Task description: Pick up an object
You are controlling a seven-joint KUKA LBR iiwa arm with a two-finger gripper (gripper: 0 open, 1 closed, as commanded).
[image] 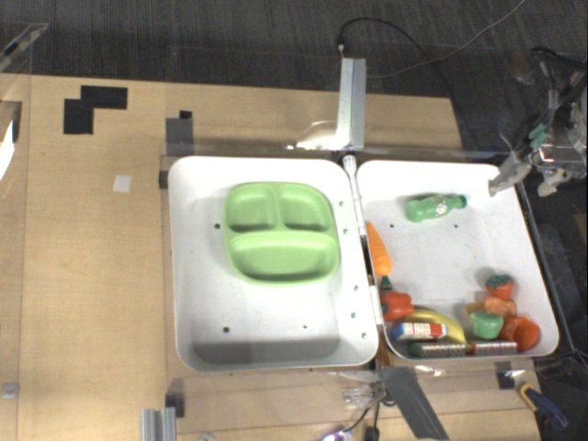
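The right bin (514,246) holds several toy foods. A green bottle (435,208) lies on its side near the back. An orange carrot (379,251) rests along the left wall. A yellow banana (432,324), a red piece (397,303) and a dark bar (436,347) crowd the front left corner. A green pepper (485,324), a red-and-green fruit (501,288) and a red tomato (524,332) cluster at the front right. My gripper (522,171) hangs at the bin's back right corner, partly cut off by the view's edge, right of the bottle and well apart from it.
The left bin (193,246) carries a green divided plate (280,231) in its middle. A metal post (353,104) stands behind the seam between the bins. The middle of the right bin's floor is bare white.
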